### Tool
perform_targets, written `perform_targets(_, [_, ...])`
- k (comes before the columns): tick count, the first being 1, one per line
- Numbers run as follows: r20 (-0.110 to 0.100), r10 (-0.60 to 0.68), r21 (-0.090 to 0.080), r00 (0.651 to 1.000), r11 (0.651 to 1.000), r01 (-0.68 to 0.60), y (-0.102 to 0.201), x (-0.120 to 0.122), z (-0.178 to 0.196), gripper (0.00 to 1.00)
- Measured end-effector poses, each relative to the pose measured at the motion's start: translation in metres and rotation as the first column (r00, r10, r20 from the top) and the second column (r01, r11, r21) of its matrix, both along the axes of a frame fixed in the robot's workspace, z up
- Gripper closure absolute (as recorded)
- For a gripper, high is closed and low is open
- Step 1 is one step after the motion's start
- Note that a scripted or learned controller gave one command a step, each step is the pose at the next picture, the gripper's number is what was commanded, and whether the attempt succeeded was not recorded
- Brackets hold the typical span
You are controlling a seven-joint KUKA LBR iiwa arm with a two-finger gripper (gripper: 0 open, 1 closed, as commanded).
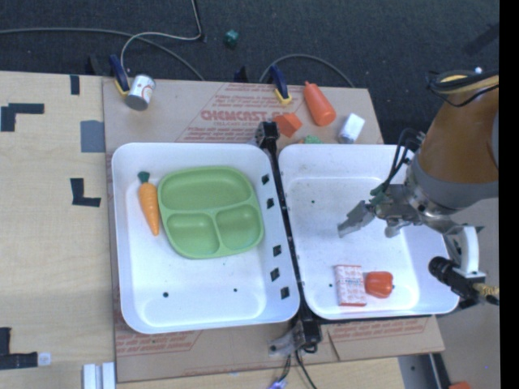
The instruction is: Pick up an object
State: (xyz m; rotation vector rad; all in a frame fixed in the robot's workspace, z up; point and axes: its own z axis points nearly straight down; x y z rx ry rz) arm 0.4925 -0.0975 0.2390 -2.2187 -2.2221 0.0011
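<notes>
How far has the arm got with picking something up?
Nothing looks picked up yet. The gripper hangs over the right bin. The red toy and small carton lie on its floor; the carrot and green plate sit in the left bin. Grasping and lifting remain.

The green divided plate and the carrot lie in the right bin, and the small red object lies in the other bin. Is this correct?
No. The camera view shows the green divided plate and the carrot in the left bin. The small red object lies in the right bin.
</notes>
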Motion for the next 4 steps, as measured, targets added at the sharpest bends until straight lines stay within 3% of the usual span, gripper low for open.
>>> perform_targets(1, [0.000,-0.003,-0.001,1.000,1.000,0.003,-0.076,-0.009,-0.013,0.00])
perform_targets(2, [-0.003,0.001,0.001,1.000,1.000,-0.001,-0.032,0.049,-0.096,0.00])
perform_targets(3, [0.003,-0.001,0.000,1.000,1.000,0.001,-0.033,-0.005,-0.153,0.00])
perform_targets(4, [0.005,-0.001,-0.002,1.000,1.000,0.001,-0.034,-0.005,-0.143,1.00])
